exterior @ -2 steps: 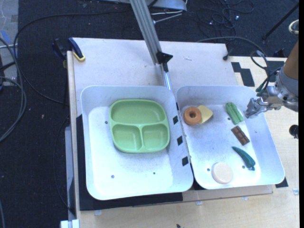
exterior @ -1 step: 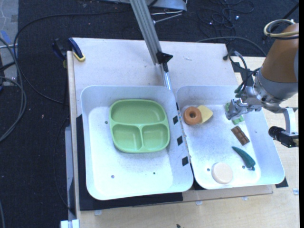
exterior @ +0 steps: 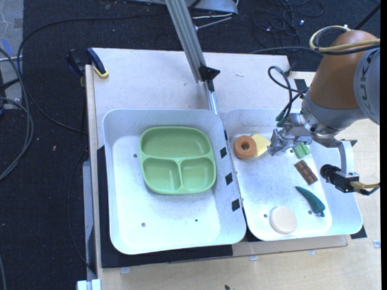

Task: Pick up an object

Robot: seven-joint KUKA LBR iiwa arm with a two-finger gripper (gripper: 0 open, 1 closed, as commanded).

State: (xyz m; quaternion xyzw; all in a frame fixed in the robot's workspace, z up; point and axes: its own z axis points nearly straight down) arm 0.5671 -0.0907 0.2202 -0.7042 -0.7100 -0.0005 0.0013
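Observation:
In the right bin (exterior: 347,222) lie a brown doughnut (exterior: 244,147) with a yellow piece (exterior: 260,144) touching its right side, a brown bar (exterior: 306,171), a teal curved object (exterior: 311,199) and a cream round disc (exterior: 282,220). My gripper (exterior: 278,146) hangs low over the bin's upper middle, just right of the yellow piece. A small green object (exterior: 302,150) shows beside the gripper body, partly hidden by it. Nothing is visibly held.
The left bin (exterior: 121,222) holds a green divided plate (exterior: 178,160). A slanted metal pole (exterior: 187,32) rises from the back between the bins. The grey and orange arm (exterior: 341,71) covers the right bin's upper right corner. Cables lie on the dark floor beyond the bench.

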